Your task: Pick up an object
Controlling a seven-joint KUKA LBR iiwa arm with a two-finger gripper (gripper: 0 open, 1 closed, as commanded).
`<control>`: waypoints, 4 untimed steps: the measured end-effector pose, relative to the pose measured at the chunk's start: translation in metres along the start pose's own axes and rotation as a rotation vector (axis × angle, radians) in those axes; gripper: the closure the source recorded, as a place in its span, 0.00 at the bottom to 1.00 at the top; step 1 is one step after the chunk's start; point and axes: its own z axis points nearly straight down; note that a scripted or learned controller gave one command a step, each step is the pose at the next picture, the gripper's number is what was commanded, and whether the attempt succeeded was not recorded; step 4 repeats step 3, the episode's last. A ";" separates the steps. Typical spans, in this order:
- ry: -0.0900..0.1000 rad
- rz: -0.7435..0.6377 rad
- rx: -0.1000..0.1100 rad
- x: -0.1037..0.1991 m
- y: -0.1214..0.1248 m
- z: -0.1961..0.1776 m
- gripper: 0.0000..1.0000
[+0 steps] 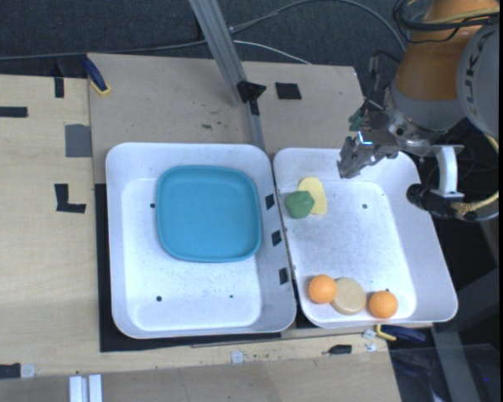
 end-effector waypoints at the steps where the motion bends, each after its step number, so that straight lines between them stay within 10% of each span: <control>1: 0.000 0.001 0.001 0.047 0.010 0.016 1.00; 3: -0.001 0.001 0.002 0.151 0.055 0.039 1.00; 4: -0.001 0.001 0.002 0.151 0.055 0.039 1.00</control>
